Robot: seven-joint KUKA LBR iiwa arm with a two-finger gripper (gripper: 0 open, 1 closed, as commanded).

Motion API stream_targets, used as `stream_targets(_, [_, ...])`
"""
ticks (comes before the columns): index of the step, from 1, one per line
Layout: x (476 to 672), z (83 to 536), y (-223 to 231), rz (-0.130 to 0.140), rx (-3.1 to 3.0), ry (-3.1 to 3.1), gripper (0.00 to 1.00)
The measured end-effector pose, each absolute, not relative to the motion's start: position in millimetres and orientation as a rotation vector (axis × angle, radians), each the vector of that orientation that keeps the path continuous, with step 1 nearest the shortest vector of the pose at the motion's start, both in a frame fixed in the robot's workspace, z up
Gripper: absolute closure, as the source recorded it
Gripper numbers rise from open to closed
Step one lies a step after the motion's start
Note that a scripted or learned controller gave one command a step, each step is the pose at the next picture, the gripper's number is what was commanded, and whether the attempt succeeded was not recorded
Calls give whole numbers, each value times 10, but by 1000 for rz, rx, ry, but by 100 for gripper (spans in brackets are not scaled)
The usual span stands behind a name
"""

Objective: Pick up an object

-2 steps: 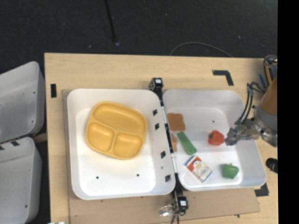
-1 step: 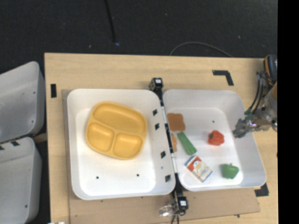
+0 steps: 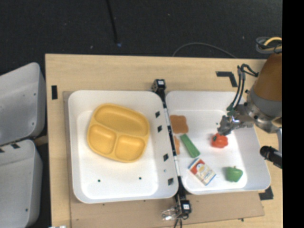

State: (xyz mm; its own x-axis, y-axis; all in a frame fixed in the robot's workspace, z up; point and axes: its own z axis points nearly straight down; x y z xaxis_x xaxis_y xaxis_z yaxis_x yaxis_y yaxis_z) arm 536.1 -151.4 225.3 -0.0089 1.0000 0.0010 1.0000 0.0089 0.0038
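Red object, small and tomato-like, sits in your right bin, and everything else is placed from it. Your claw hangs directly over its upper edge, touching or nearly so; whether the fingers are spread or closed, you cannot tell. Left of it lies a green stick, with an orange-brown slab up-left. Below-left rests a small printed box, below-right a green pepper. Far left, a yellow divided tray occupies the left bin.
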Motion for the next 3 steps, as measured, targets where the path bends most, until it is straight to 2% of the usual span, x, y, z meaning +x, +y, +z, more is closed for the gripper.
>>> stream_targets(3, [6073,2225,-114,5,2213,2229,100])
